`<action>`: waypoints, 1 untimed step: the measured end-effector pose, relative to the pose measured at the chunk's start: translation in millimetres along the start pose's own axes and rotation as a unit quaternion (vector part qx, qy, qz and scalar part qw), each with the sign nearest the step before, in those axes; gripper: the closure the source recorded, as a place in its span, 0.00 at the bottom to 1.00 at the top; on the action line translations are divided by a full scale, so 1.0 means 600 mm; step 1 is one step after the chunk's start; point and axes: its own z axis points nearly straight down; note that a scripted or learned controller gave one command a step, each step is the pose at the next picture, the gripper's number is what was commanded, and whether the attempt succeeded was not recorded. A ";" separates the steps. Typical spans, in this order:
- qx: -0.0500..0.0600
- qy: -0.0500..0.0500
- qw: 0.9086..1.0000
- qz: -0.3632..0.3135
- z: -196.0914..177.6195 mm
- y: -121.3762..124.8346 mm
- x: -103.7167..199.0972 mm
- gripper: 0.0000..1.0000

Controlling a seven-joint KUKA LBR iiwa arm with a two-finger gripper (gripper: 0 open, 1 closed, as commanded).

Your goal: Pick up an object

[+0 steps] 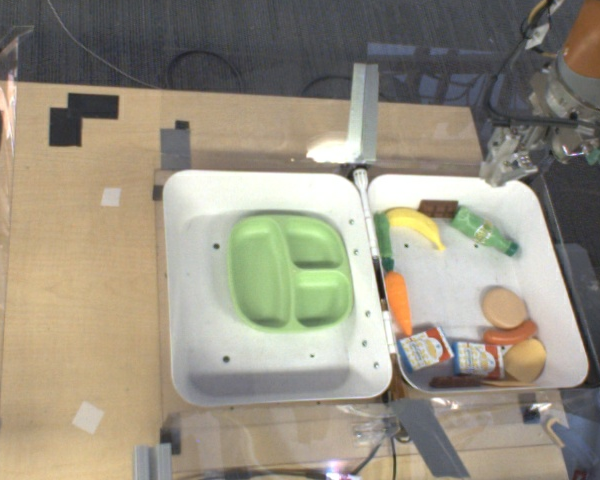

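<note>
The right bin (555,268) holds several toy foods. A yellow banana (417,225), a brown bar (438,208) and a green bottle (485,233) lie near its back. A green vegetable (382,236) and an orange carrot (399,303) run along its left wall. At the front are a tan round bun (504,307), a red sausage (508,334), an orange fruit (525,360) and two small cartons (424,348). My gripper (511,161) hangs over the bin's back right corner, open, with nothing between its fingers and apart from every object.
The left bin (195,358) holds a green divided plate (288,271). A metal post (364,108) rises behind the seam between the bins. Cables loop by the arm at the upper right. Bare wooden bench lies to the left.
</note>
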 end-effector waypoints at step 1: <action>-0.004 0.004 0.988 -0.156 -0.009 -0.078 0.017 1.00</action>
